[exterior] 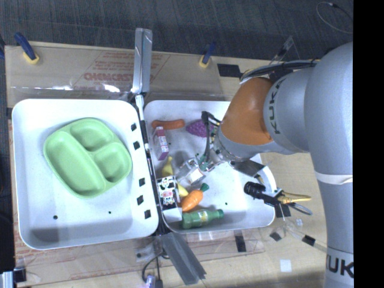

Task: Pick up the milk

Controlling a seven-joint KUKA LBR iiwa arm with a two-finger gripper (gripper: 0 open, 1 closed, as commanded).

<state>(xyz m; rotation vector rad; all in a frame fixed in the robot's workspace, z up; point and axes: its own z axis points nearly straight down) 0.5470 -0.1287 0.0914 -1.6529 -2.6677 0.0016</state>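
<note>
The milk (pixel 168 191) is a small black-and-white carton lying at the left wall of the right bin (pixel 264 218), near its front. My gripper (pixel 194 170) hangs low over the middle of that bin, up and to the right of the carton and a short gap away from it. Nothing shows in its hold. The grey arm with its orange band (pixel 246 120) reaches in from the right and hides the back right part of the bin.
Around the gripper lie a pink carton (pixel 161 143), a sausage (pixel 170 125), purple grapes (pixel 197 128), a banana (pixel 168 164), a carrot (pixel 192 200) and a green bottle (pixel 203 218). The left bin (pixel 24 179) holds a green divided plate (pixel 87 155).
</note>
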